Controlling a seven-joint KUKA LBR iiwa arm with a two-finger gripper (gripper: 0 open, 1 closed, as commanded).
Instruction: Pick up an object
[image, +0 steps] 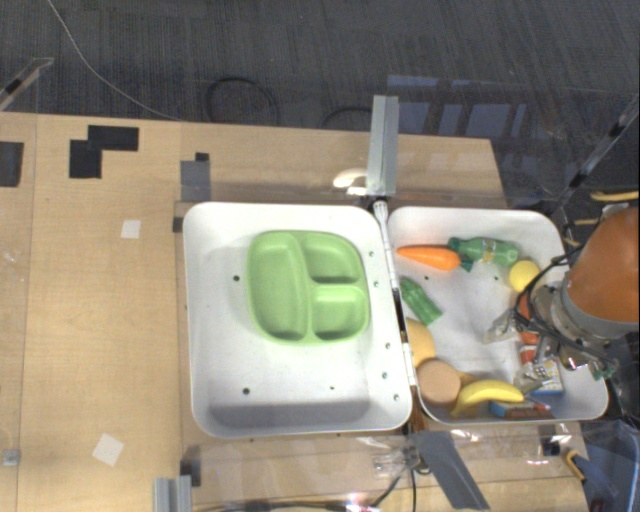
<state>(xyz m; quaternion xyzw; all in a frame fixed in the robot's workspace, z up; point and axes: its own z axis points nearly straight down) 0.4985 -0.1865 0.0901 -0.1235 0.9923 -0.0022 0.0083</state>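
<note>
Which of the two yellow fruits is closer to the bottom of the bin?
The banana. It lies long and curved along the right bin's bottom edge, beside the round brown piece. The lemon is rounder and sits higher up, near the green bottle.

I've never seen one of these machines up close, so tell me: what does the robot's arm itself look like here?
At the right edge, the arm appears as a rounded orange band above a grey metal wrist. Thin black cables loop around that wrist, and small red and white parts sit lower by the gripper. Finer detail is too blurred to tell.
</note>
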